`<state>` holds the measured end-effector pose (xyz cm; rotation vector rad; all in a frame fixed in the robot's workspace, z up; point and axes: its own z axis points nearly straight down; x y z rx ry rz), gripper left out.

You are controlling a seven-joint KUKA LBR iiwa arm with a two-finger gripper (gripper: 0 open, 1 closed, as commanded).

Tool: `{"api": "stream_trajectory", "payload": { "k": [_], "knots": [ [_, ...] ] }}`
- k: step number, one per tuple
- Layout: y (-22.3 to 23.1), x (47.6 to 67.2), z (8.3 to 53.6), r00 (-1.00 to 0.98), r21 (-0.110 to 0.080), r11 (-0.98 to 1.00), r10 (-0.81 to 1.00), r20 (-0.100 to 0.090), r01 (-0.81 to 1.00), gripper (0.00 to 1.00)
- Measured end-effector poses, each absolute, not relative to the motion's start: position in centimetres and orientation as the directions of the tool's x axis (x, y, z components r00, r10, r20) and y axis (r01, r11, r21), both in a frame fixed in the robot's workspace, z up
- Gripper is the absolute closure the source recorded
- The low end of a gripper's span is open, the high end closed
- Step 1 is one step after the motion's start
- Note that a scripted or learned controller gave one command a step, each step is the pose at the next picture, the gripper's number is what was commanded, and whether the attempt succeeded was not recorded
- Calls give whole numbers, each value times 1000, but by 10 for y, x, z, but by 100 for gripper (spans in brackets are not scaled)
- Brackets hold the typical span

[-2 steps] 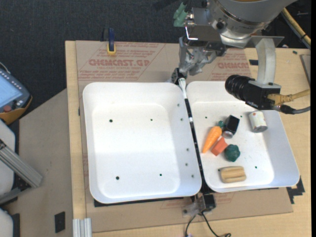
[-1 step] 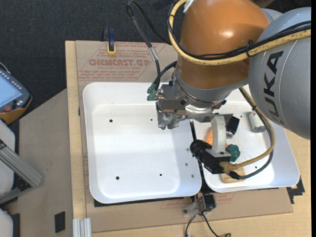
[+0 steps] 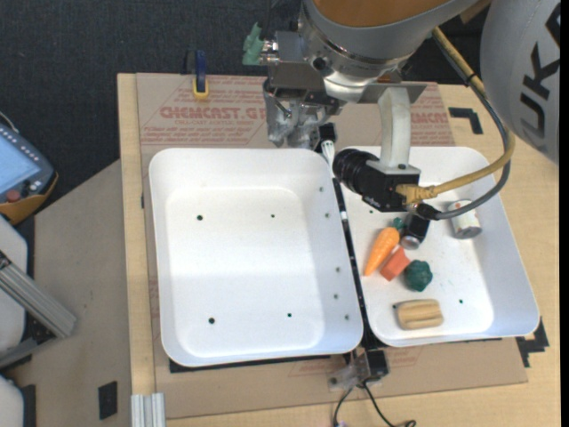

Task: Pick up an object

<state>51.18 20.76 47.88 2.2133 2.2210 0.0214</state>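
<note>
**binwatcher:** Everything worth grabbing sits in the right bin (image 3: 498, 238): carrot (image 3: 382, 248), a red bit (image 3: 396, 264) touching it, a green lump (image 3: 419, 276) just beside that, a tan block (image 3: 418, 314) near the front rim, and a small metal cylinder (image 3: 464, 227) further back. The left bin (image 3: 178, 185) has nothing I'd go for.

**kuka_fan:** I'd take the tan block. It lies apart from the cluster, looks light and stiff, with flat long sides to pinch across. The carrot tapers and could slip.

**binwatcher:** And the claw (image 3: 295, 124)? It hangs over the bench beyond the left bin's back rim, nowhere near the stuff. Too murky there, so I honestly can't tell whether it's open or carrying anything.
</note>
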Motion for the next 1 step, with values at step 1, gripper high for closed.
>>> {"api": "stream_trajectory", "payload": {
  "k": [1],
  "knots": [
    [226,516,369,-1,-7,1,1000,-2,1000,100]
  ]
}}
